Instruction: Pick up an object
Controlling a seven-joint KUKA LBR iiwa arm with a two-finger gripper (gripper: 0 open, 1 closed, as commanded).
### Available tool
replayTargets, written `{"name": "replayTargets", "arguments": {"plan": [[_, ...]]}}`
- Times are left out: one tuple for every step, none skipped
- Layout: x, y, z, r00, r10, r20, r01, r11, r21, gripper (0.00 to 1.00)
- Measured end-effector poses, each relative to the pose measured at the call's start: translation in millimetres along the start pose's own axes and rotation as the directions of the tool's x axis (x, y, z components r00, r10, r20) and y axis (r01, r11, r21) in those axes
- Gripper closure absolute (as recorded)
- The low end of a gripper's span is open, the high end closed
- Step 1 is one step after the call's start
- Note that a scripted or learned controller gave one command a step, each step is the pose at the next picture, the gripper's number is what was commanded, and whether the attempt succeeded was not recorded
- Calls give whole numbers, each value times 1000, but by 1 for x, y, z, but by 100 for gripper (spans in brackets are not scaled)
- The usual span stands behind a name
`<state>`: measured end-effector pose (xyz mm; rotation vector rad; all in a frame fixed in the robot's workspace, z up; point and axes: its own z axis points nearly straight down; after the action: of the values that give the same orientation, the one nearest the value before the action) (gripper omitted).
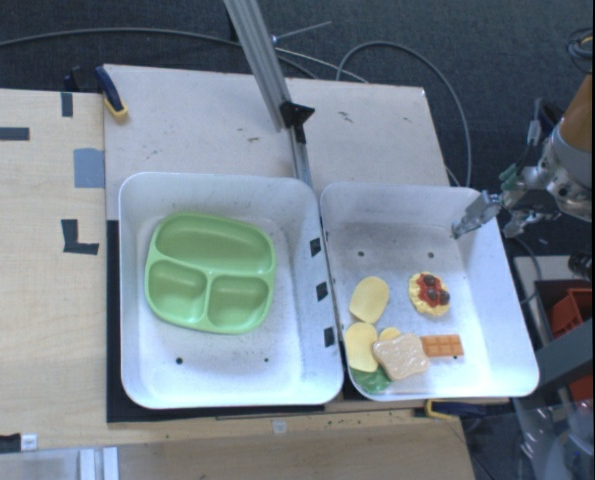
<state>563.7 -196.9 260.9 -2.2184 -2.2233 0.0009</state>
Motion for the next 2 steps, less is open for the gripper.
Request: {"name": "replayTargets", "arguments": {"plan": [[0, 0, 0, 1000, 0, 0, 0, 1000, 0, 0], [10, 1, 58, 1000, 0, -1, 0, 1000, 6, 0]]}}
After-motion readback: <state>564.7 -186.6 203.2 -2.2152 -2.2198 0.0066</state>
